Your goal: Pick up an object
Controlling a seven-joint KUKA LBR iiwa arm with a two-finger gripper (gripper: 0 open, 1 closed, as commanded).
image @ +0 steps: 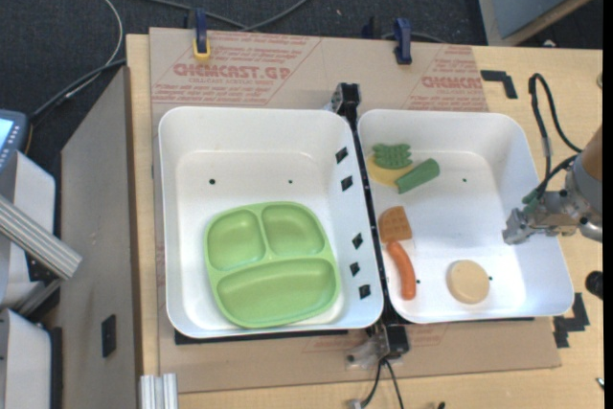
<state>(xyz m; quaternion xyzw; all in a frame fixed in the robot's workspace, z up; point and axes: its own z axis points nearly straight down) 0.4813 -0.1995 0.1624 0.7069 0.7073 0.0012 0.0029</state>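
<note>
A round tan disc (468, 283) lies in the right bin (498, 134) near an orange sausage (403, 269), while the hand (525, 225) hangs over that bin's right wall, its grip unreadable.

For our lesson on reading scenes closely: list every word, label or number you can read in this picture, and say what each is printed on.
"CHEMCAST GP", roughly as it reads, in red print on the brown board behind the left bin.
The same red print on the board behind the right bin; too blurred to read surely.
The green tray and the food items carry no readable text.
</note>
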